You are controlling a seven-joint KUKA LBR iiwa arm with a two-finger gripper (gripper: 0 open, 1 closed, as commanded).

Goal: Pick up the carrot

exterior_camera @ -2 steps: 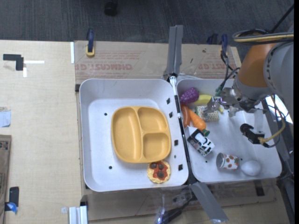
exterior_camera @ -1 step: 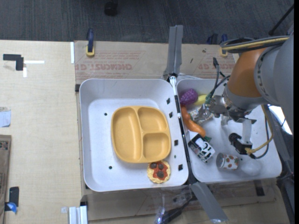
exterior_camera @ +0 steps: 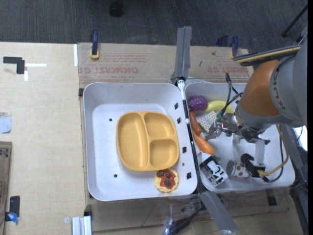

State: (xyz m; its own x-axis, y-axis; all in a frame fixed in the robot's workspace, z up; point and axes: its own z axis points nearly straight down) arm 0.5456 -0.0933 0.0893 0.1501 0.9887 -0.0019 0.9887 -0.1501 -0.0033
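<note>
An orange carrot [exterior_camera: 202,143], tapered and lying at a slant, rests along the left wall of the right-hand bin [exterior_camera: 286,177], just beside the divider between the two bins. Directly above it sits a second, redder elongated piece [exterior_camera: 195,123] that nearly touches its upper end. The arm [exterior_camera: 266,94] reaches in from the right over the same bin, its tool [exterior_camera: 218,127] near the carrot's right side; the fingers blur into the clutter beneath them, so whether the tool is open or closed cannot be told, and nothing is visibly held. A purple grape cluster [exterior_camera: 197,102] and a yellow banana [exterior_camera: 215,105] lie partly behind the arm. The left-hand bin [exterior_camera: 98,131] holds a yellow divided plate [exterior_camera: 146,140] and a small toy pizza [exterior_camera: 166,179].
</note>
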